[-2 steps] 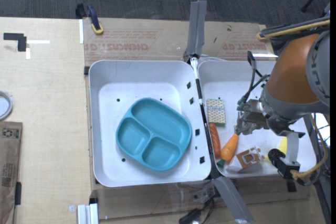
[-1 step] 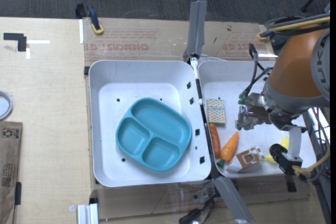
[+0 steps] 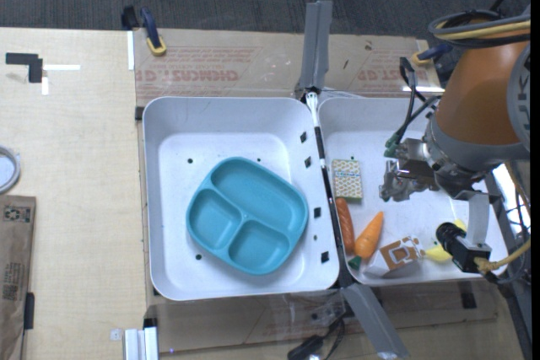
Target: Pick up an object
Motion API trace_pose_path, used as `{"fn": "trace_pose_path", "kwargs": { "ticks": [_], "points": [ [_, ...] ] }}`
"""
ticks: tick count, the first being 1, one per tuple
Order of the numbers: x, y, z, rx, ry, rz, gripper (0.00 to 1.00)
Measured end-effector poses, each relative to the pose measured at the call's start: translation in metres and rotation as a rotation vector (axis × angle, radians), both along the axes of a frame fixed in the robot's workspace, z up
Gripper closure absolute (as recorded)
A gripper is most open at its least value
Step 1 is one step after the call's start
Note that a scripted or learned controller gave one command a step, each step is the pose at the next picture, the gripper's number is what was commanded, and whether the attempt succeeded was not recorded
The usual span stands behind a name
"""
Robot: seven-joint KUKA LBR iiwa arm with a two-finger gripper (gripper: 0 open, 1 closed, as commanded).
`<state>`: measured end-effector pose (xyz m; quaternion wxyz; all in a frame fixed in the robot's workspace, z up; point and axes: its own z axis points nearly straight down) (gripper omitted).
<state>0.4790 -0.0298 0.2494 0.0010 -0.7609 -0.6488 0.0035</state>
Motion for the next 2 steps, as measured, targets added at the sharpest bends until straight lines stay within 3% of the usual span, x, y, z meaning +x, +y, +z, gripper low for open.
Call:
{"fn": "trace_pose_path", "kwargs": {
  "ticks": [1, 2],
  "points": [
    [0.0287, -0.0203, 0.0096, -0.002, 0.002, -0.156, 1.0],
    [0.0287, -0.0203, 0.0097, -0.002, 0.003, -0.156, 0.0]
  ]
}}
